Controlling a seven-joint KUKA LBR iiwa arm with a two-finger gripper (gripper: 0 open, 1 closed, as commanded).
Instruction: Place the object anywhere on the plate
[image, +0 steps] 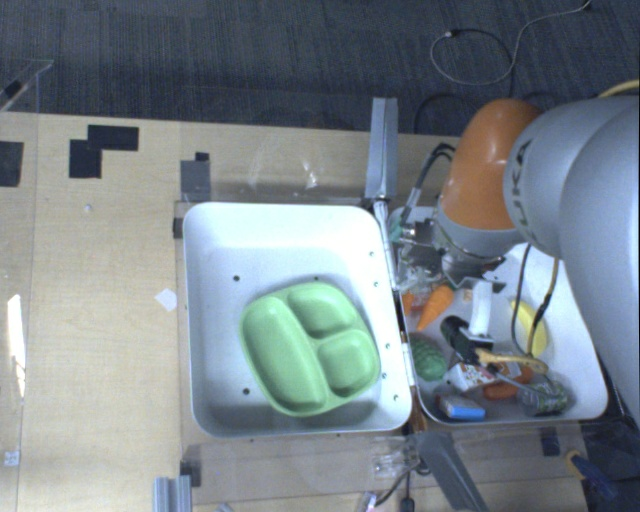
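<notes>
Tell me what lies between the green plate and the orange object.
Camera view: past the plate, bare left bin floor, then both bins' adjoining walls.

The plate (310, 348) was a plain pale green, lying in the white left bin (215, 300). The right bin (590, 375) was white too. In its clutter I made out an orange piece (432, 306), a dark green lump (428, 358) and a small bright blue piece (464, 410). The arm (585, 170) was grey, with an orange band (490, 170). The bench (90, 330) was light wood with black patches (100, 148). The floor (250, 50) was dark blue-grey with fine ribbing.
</notes>
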